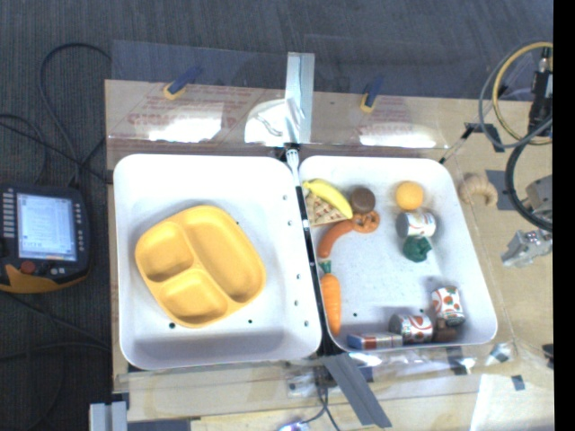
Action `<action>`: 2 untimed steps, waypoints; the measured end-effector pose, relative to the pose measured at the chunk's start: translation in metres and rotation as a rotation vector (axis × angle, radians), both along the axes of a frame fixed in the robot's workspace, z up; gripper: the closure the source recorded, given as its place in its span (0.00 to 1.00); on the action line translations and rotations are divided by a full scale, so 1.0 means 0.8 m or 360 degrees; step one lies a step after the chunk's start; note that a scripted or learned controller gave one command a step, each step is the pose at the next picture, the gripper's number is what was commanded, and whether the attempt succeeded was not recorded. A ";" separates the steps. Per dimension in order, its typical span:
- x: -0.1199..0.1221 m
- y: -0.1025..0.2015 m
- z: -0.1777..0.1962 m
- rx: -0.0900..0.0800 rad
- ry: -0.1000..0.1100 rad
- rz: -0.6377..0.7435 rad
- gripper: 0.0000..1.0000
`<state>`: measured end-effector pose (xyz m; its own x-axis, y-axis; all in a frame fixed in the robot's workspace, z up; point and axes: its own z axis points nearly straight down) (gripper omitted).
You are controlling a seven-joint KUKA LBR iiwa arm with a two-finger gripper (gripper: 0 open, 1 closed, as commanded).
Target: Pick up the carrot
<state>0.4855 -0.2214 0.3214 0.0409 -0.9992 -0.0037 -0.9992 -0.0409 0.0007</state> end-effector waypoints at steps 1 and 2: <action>0.000 0.003 0.004 0.0000 -0.0003 0.0271 1.00; 0.000 0.012 0.034 0.0001 -0.0005 0.0749 1.00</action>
